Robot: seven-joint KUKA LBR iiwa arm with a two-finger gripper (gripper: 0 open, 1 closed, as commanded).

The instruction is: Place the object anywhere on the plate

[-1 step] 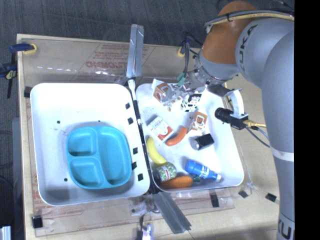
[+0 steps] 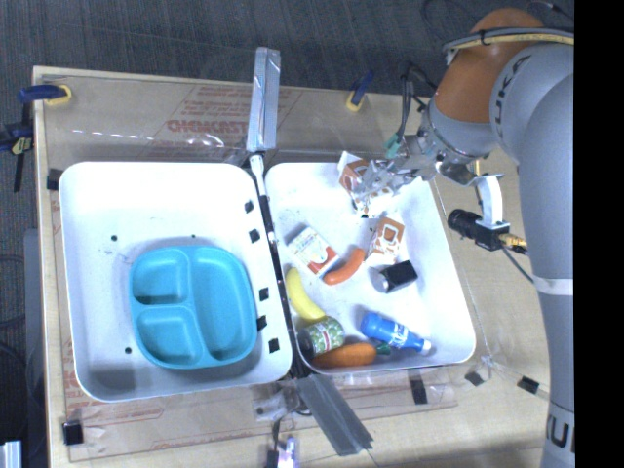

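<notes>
Camera view has the gripper (image 2: 382, 178) low over the right bin's (image 2: 450, 291) far corner, on a crinkly snack packet (image 2: 353, 175); looks light and slippery, so I'd pinch a folded edge. Jaw state, can't tell. Blue plate (image 2: 192, 305) waits in the left bin (image 2: 88, 222).

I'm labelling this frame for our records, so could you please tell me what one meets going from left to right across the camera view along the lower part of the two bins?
Blue plate → banana → green can → carrot → blue bottle.
</notes>
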